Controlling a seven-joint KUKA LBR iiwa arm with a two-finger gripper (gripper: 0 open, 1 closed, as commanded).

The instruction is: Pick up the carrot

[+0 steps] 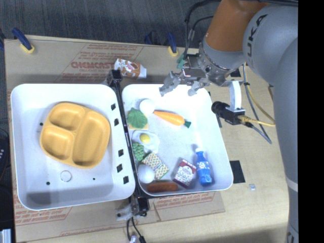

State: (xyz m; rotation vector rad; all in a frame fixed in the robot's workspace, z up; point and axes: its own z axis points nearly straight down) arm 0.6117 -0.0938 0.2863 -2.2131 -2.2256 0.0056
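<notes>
The carrot (170, 117) is orange with a small green stub at its right end. It lies on its side in the upper middle of the right bin (218, 145). My gripper (180, 87) hangs over the far edge of that bin, above and just behind the carrot. Its two fingers (168, 86) are spread apart with nothing between them.
The right bin also holds a white egg (146, 106), broccoli (136, 118), a fried egg (145, 138), a blue bottle (203, 168), a red packet (184, 173), a sausage (162, 187) and other toy food. A yellow divided tray (75, 133) fills the left bin. A small packet (129, 68) lies behind the bins.
</notes>
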